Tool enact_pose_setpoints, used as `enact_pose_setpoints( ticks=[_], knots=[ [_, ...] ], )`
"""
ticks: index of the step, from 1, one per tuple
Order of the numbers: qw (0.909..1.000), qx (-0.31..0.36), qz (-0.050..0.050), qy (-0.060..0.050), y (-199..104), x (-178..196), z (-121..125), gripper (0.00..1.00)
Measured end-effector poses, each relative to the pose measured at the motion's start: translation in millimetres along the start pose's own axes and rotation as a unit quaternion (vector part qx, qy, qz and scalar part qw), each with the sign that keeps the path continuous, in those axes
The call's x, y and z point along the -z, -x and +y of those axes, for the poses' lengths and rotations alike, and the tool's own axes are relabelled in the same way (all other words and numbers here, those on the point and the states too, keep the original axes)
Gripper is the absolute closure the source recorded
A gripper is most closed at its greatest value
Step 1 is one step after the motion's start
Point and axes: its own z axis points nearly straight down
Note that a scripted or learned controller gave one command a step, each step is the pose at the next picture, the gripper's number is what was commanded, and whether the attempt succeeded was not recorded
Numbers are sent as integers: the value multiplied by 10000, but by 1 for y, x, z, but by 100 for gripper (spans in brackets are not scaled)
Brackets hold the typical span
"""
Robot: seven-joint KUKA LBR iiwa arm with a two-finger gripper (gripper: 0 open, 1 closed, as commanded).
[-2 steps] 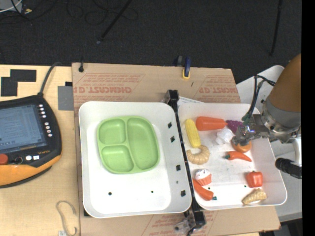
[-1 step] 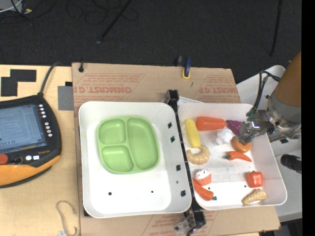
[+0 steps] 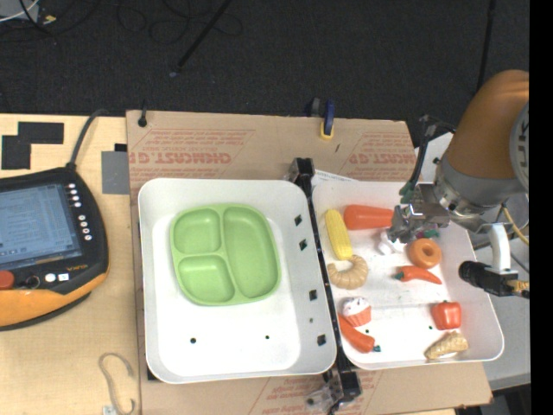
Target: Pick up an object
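Camera view | gripper (image 3: 404, 225) low in right bin (image 3: 484, 346), just left of orange ring (image 3: 425, 253), right of carrot (image 3: 367, 217) | can't tell grip state, nothing visibly held | risk: crowded toys, descent nudges ring or chilli (image 3: 419, 275), closes on air

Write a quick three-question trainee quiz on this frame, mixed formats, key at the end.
1. True or false: the green three-compartment plastic tray lies in the left white bin.
2. Multiple choice: which toy lies nearest the gripper? A) yellow corn cob B) orange ring-shaped doughnut C) red bell pepper
3. Fill in: the long orange carrot lies in the ____ bin.

Key: 1 true; 2 B; 3 right
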Motion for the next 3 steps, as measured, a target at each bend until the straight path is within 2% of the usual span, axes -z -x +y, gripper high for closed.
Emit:
enact_pose_setpoints(
  ticks=[1, 2, 3],
  knots=[
    [10000, 5, 3, 1, -47, -6, 23, 100],
    [10000, 5, 3, 10, -94, 12, 44, 100],
    [10000, 10, -10, -1, -93, 3, 62, 100]
  ],
)
